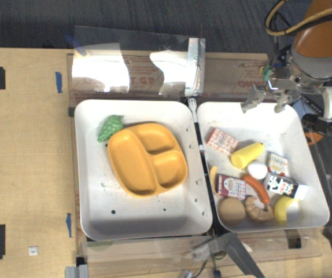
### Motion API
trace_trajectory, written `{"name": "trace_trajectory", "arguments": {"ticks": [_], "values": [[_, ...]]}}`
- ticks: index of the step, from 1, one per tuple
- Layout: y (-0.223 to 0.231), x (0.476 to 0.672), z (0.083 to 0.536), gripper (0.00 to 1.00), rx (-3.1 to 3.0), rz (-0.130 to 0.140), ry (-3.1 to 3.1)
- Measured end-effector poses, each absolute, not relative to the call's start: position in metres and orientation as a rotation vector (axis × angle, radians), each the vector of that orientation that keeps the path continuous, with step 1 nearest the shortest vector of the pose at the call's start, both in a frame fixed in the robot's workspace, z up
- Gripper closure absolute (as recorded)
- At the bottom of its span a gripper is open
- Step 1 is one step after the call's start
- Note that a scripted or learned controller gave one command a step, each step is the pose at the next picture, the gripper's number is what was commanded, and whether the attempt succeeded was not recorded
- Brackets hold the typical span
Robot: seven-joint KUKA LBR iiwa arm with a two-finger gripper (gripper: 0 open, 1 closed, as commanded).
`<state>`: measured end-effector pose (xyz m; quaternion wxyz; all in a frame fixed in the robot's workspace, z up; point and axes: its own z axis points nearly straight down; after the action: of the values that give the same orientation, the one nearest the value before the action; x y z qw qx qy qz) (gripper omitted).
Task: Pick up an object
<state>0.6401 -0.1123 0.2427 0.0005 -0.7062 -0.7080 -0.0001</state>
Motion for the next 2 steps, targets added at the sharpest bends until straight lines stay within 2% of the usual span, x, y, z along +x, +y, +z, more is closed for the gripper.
{"name": "trace_trajectory", "arguments": {"ticks": [1, 2], "values": [[-0.048, 0.636, 0.229, 0.0, -2.562, 0.003, -1.811], [-0.039, 0.519, 0.219, 0.0, -2.773, 0.006, -1.465]]}}
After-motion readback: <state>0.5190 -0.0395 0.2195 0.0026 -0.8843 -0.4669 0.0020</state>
